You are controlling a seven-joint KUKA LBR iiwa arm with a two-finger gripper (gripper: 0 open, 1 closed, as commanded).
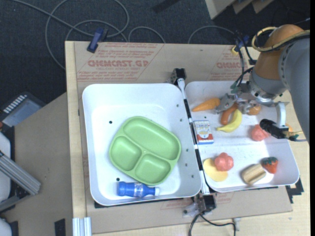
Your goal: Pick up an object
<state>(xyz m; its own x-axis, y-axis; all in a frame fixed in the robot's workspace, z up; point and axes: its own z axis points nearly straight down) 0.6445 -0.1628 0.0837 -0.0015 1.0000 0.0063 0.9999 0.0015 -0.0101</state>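
The arm's tool [235,102] is lowered into the right shallow white plastic bin [290,177], directly over the yellow plastic banana [231,124] and touching or nearly touching the orange-brown sausage-shaped toy [227,115] beside it. Whether the tool is apart or together cannot be determined. Judged purpose: a top-down approach suits these flat-lying items, with the banana the likely target.

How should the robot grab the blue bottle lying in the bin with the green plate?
Probably across the middle of the blue bottle, coming straight down from above. It lies on its side along the near wall of the left bin, long axis running left to right, so fingers would close front to back over its round body. The green plate sits close behind, leaving little room there.
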